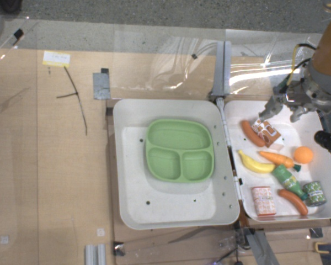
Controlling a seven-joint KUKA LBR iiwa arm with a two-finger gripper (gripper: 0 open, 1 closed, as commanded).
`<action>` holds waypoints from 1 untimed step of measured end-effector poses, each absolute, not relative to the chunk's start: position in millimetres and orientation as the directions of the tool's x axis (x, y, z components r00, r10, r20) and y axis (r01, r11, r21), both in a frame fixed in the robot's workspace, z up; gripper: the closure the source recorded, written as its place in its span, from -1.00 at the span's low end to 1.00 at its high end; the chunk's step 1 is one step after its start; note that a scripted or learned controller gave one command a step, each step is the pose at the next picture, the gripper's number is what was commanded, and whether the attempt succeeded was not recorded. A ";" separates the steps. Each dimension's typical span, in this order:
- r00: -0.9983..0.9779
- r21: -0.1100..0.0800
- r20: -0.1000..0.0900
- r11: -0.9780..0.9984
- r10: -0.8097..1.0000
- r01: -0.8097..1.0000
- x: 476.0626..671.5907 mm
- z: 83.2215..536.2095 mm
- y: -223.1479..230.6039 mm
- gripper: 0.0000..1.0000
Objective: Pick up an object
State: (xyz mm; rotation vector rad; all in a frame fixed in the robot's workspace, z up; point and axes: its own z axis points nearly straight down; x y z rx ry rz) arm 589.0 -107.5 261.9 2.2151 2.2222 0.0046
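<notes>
With the tool (284, 110) spread at 2 o'clock, grip the light, rigid, likely slippery sausage (251, 134) across its narrow middle.

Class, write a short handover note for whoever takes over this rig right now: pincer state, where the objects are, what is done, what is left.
Pincer: open, holding nothing, above the far end of the right bin.
Objects in the right bin: sausage beside a small carton, banana, carrot, orange, green bottle, can.
Left bin: green plate.
Done: nothing lifted.
Left: choose an object, grasp, lift.
</notes>
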 end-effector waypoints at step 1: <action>0.076 0.003 -0.001 -0.076 0.997 0.997 605.2 166.8 -164.3 -1.00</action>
